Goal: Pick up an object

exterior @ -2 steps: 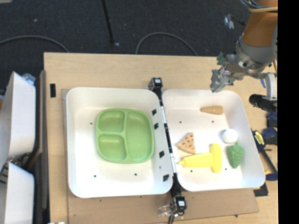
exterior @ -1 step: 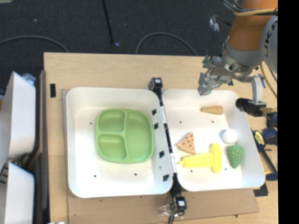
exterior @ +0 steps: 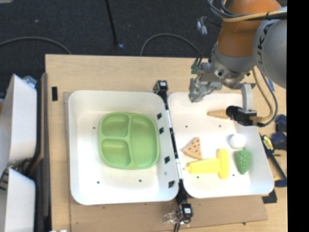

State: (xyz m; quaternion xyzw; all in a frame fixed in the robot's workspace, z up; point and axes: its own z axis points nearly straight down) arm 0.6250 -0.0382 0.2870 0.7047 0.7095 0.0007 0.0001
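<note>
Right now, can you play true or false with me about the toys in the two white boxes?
1. The green divided plate lies in the left bin. True.
2. The pizza slice lies on the green plate. False: it lies in the right bin.
3. The pincer is holding the yellow toy. False: it hangs apart, over the right bin's far end.
4. The white ball sits beside the green toy. True.

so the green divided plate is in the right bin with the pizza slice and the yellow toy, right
Not quite. The camera view shows the green divided plate alone in the left bin. The pizza slice and the yellow toy are in the right bin.
</note>
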